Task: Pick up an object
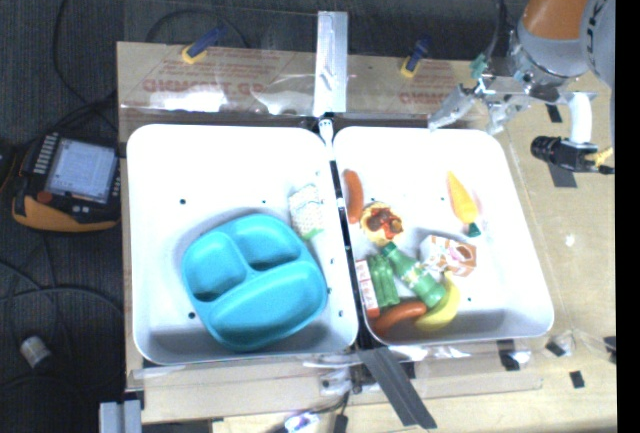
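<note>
toy food pile (pixel 415 266) in right bin (pixel 520 221), arm (pixel 560 11) above far corner

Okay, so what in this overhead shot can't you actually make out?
- End effector: small and blurred at the right bin's far corner; its finger state cannot be read.
- Arm: cut off by the top and right edges.
- Toy food pile: items overlap, so the green pieces' shapes are unclear; the banana is partly covered.
- Packet by the blue tray: print too small to read.
- Handheld screen: display is washed out.
</note>
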